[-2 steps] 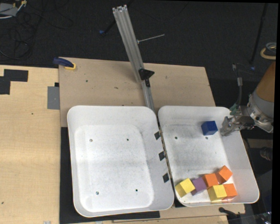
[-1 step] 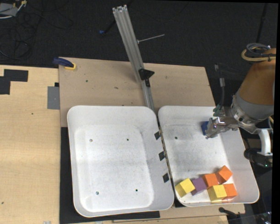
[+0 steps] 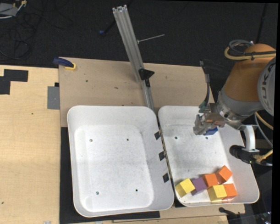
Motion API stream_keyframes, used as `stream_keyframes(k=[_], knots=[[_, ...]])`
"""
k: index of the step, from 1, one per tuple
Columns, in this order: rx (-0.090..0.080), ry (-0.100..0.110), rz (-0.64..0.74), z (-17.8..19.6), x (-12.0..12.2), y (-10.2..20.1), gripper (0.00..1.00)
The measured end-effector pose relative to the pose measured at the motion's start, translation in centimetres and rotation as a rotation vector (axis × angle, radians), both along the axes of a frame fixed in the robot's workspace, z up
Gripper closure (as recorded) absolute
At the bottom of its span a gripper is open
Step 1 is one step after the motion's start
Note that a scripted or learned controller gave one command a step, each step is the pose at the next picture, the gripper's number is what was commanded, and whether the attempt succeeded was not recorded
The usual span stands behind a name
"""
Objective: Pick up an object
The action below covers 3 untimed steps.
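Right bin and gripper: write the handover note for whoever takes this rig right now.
Gripper: low over the far part of the right bin, a small blue object at its tip; grasp cannot be confirmed.
Other objects: yellow block, purple block, orange blocks and a second yellow block clustered at the near edge of that bin.
Left bin: beside it.
Done: no confirmed pick.
Left: secure one object and lift it.

Blue object (image 3: 211, 131) mostly hidden under gripper (image 3: 204, 127), shape unclear; finger state too small to tell. Arm (image 3: 249, 81) cut off at right edge, beyond right bin (image 3: 185, 116)
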<state>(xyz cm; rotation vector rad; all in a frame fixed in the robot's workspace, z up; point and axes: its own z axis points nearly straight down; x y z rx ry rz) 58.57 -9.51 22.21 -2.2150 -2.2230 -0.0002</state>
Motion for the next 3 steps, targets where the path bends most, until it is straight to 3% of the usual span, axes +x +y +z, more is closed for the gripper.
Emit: stream_keyframes(k=[1, 3], knots=[[0.0, 0.0, 0.001, -0.7, 1.4, 5.4, 1.0], [0.0, -0.001, 0.001, 1.6, 2.4, 16.1, 1.0]])
